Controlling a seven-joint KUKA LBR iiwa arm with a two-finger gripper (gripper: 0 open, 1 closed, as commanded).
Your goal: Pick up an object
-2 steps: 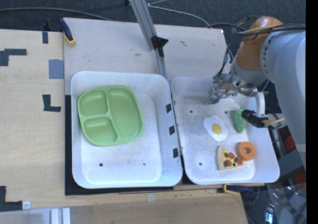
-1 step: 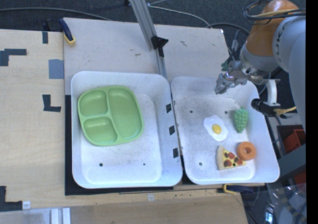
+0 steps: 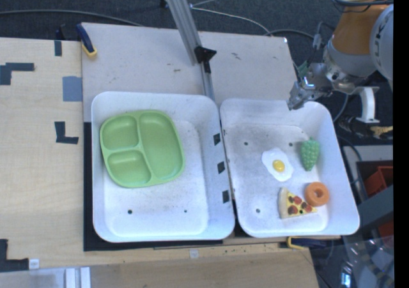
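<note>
The right bin [image 3: 255,121] holds a fried egg [image 3: 277,165], a green bunch of grapes [image 3: 310,154], an orange donut [image 3: 316,194] and a pizza slice [image 3: 294,204]. My gripper [image 3: 298,100] hangs over the far right corner of that bin, above the rim and well apart from all four toys. Nothing shows between its tips. The grapes lie nearest, some way toward the front from the gripper.
The left bin [image 3: 115,216] carries a green divided plate [image 3: 141,148]. A slanted metal rail [image 3: 185,18] runs down to the gap between the bins. Cables and the arm's orange band [image 3: 361,25] crowd the far right.
</note>
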